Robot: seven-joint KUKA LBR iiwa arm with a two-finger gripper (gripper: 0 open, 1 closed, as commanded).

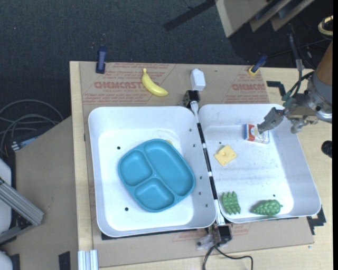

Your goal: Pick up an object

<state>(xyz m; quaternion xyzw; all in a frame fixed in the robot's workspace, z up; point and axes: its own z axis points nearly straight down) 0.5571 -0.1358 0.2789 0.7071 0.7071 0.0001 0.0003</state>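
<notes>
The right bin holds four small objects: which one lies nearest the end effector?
The small red-and-white carton, at the bin's far side, right by the end effector. The yellow cheese slice and the two green items lie farther off.

The floor (pixel 47 31) is a dark blue-grey carpet. On it stands a table (pixel 121 82) with a light brown top that has red letters printed on it. Grey cables (pixel 24 124) lie in loops on the floor at the left. A silver metal bar (pixel 21 203) sits low in the left corner. At the top right is a pale boxy thing (pixel 253 16), partly cut off. The light is soft and even.
</notes>
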